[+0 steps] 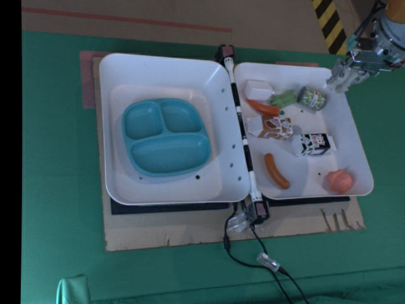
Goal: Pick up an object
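Hand: the hand (339, 81) hangs over the far right rim of the right bin (358, 145), nothing between its fingers; how far they are parted I cannot tell.
Nearest object: a small green-labelled jar (312, 97), lying tilted just inside that rim, touching a green vegetable (283, 97).
Other candidates: an orange carrot (264, 107), a brown-and-white carton (276, 128), a black-and-white milk carton (313, 143), a sausage (276, 171), and a pink lump (340, 180) well apart in the near corner.
Left bin: the left bin (120, 75) carries a blue divided plate (166, 137).
Step in hand: approach, by my judgement.
Doing it well: choose an isolated piece, such as the sausage or pink lump; centre above it, then descend straight.
Risk: the crowded cluster may snag neighbours.
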